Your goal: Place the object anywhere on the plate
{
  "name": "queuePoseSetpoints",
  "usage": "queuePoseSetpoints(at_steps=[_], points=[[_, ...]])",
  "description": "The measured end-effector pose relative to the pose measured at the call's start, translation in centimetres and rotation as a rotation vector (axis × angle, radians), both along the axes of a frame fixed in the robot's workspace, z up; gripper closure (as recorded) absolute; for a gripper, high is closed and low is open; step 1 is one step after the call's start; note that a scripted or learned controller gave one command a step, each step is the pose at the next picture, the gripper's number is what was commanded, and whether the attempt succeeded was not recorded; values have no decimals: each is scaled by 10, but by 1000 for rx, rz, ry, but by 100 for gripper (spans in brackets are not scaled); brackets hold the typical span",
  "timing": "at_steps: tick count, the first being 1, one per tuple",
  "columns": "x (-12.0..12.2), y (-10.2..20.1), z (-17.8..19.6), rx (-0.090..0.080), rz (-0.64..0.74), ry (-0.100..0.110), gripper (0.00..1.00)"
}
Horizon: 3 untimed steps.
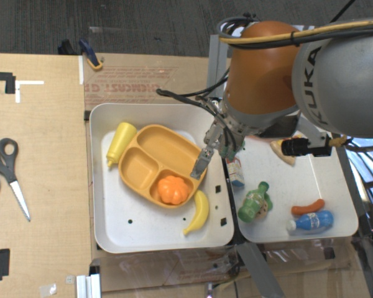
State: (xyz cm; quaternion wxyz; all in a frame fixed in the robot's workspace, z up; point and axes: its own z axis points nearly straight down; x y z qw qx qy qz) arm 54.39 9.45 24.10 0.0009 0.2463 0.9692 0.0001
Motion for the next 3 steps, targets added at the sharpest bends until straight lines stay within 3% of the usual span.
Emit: queuePoseSetpoints(at_steps=[1, 2, 3], points=[[1, -1, 9, 0, -3, -2, 100], [21, -16, 27, 0, 29, 0, 100], [62, -18, -1, 0, 236, -1, 100]])
